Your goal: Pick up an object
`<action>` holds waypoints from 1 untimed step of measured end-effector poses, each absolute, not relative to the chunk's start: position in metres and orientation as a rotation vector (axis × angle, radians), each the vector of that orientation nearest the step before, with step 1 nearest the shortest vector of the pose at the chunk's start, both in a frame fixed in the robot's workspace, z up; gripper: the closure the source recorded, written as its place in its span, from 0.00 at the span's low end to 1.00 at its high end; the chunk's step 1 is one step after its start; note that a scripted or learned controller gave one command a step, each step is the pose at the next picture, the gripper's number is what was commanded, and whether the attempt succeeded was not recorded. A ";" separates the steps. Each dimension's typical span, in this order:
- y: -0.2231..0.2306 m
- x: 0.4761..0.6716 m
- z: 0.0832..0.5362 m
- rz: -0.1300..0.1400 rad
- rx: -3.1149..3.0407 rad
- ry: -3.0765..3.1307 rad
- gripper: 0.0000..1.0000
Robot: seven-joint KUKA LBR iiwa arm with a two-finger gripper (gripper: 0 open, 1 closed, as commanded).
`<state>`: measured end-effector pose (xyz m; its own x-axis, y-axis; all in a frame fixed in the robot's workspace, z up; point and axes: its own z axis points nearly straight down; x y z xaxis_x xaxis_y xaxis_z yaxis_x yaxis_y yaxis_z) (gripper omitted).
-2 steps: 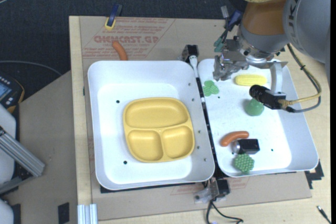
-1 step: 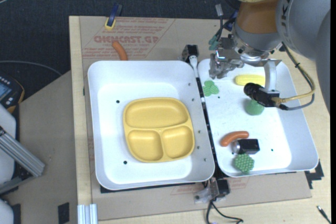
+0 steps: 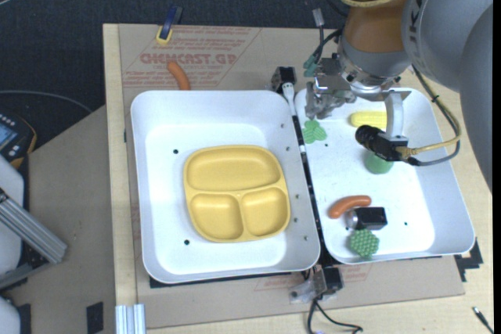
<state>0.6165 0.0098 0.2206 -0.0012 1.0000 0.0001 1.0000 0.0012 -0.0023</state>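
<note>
The arm's gripper (image 3: 321, 104) hangs at eleven o'clock in the right bin (image 3: 438, 192), just above a green leafy toy (image 3: 314, 131); whether its fingers are apart, I cannot tell. At five o'clock lies a sausage (image 3: 348, 205). The left bin (image 3: 156, 168) holds a yellow tray (image 3: 235, 192).

One overhead camera, slanted, perhaps mid-distance, over both bins (image 3: 149, 121).

bins (image 3: 149, 168): smooth white plastic, slight sheen | divided tray (image 3: 235, 192): matt yellow plastic | bench board (image 3: 117, 74): plain brown cardboard-like sheet, red print | arm (image 3: 446, 19): glossy grey and orange shell
</note>
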 end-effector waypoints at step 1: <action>0.006 0.610 0.235 -0.002 -2.222 -2.222 1.00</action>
